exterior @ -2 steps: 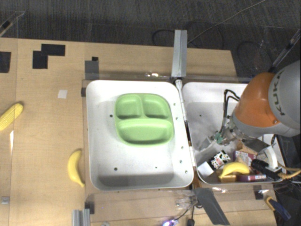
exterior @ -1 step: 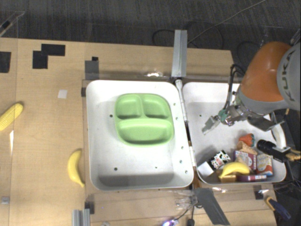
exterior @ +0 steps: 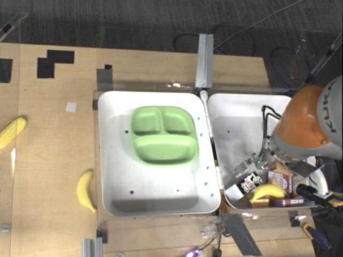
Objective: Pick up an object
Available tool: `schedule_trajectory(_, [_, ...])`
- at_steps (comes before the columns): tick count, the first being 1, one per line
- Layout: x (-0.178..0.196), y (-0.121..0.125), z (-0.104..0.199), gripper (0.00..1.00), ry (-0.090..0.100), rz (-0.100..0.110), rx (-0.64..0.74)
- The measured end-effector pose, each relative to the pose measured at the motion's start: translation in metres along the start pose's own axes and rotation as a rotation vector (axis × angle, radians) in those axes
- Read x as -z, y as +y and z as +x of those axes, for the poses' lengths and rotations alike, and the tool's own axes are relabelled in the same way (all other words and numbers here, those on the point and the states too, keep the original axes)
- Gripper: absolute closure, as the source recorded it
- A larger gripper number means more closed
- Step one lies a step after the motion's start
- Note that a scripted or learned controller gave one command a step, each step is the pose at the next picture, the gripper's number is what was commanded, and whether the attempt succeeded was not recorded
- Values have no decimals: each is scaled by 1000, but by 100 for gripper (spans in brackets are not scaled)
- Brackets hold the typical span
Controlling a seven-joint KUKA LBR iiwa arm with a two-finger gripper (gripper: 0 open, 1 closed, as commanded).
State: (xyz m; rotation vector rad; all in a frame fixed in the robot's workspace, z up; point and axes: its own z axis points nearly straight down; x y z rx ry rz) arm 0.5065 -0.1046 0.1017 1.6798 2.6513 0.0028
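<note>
In the right bin, the arm's orange-banded wrist hangs over the near right corner. Below it the gripper reaches down among a cluster of objects. A yellow banana lies at the front of that pile. Beside it sit a dark red box and a small black and white item. The gripper sits just above and left of the banana, close to the black and white item. The wrist covers part of the pile.
The left bin holds a green divided plate. On the bench to the left lie a second banana and a yellow corn cob. A metal divider post stands behind the bins.
</note>
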Motion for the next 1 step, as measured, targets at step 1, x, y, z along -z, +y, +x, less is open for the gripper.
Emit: schedule_trajectory(1, [-12, 54, -13, 0, -2, -9, -457])
